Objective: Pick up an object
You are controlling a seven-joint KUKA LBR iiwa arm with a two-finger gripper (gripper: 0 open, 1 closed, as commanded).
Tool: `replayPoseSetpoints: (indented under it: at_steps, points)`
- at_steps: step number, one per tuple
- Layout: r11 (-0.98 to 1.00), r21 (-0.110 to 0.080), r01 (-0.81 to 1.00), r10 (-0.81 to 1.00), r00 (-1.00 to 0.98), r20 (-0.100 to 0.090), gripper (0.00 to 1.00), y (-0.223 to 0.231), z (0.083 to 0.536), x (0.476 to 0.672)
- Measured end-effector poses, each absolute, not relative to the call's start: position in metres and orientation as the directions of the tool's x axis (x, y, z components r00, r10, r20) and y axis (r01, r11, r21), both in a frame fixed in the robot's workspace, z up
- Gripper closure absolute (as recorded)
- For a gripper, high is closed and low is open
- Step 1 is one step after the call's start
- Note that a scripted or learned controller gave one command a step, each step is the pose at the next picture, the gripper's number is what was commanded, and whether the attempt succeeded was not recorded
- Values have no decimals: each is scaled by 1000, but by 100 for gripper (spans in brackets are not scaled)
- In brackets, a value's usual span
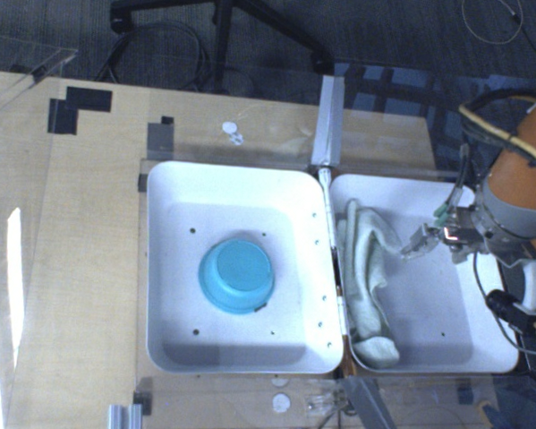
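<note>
A long grey-white cloth (365,286) lies along the left wall of the right bin (476,355). One corner of it is pulled up and to the right. My gripper (419,244) hangs over the upper middle of that bin and is shut on this raised corner. The fingers (425,235) point left from the grey wrist and orange band at the right edge. A round blue bowl (238,275) sits upside down in the middle of the left bin (167,338), far from the gripper.
The metal divider (329,123) runs between the bins at the back. Cables (514,312) hang beside the arm at the right bin's right wall. The wooden bench (60,243) stretches to the left of the bins.
</note>
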State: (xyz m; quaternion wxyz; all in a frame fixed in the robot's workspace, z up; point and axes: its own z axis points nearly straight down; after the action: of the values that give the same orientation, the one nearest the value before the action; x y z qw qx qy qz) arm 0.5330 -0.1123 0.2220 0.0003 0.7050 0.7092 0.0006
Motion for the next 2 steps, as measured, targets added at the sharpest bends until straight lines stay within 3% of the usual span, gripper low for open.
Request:
replayPoseSetpoints:
  at_steps: [1, 2]
  points:
    - [19, 6, 1000, 1000, -19, -1, 0, -107, 96, 638]
    - [22, 10, 1000, 1000, -22, -1, 100, -106, 107, 639]
